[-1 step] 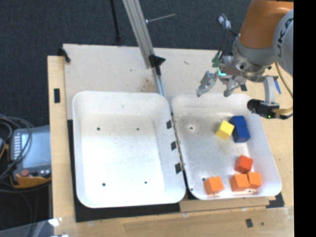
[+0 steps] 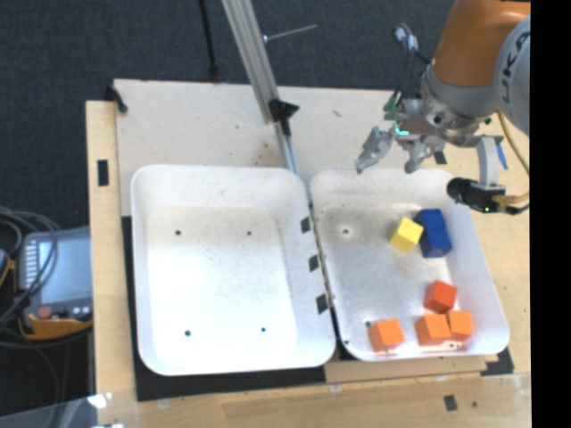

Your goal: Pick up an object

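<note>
Hovering: my gripper hangs over the far rim of the right bin, nothing between the fingers.
Jaws: spread apart, two grey fingers splayed left and right, not touching any block.
Arm: my grey wrist with the orange band comes in from the upper right.
Yellow block: in the right bin, upper middle, tilted, touching the blue block on its right.
Blue block: just beside the yellow one, toward the bin's right wall; both sit nearer the camera than my fingers, apart from them.
Red-orange block: lower right of the bin, tilted.
Orange blocks: three along the near edge, one alone on the left, two touching each other just under the red-orange one.
Left bin: white, speckled with dark dust.
Bench: pale wood, with a slanted metal pole standing at the far edge between the bins.
</note>
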